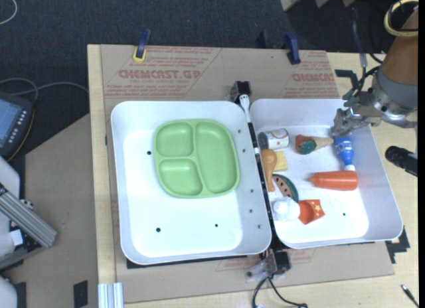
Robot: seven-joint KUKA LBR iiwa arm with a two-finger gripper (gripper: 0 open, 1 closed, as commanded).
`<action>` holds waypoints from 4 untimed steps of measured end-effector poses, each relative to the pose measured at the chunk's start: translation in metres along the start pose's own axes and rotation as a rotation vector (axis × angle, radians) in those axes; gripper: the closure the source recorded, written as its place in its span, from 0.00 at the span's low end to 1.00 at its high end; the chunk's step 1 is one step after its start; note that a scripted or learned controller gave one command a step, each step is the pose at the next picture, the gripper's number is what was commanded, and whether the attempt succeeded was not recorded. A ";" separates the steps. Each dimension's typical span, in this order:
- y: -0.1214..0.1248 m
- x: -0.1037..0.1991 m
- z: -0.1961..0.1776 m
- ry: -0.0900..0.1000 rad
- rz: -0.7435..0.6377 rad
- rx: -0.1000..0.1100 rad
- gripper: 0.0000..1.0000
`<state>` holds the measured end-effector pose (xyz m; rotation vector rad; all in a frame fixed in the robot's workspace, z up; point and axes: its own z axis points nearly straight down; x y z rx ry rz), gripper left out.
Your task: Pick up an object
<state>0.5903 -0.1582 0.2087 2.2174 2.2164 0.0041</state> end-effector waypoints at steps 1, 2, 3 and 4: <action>0.001 0.000 -0.018 0.001 -0.001 0.001 1.00; -0.007 0.045 -0.016 0.005 -0.005 0.008 1.00; -0.036 0.097 -0.017 0.006 -0.005 0.010 1.00; -0.043 0.151 -0.012 0.006 -0.007 0.009 1.00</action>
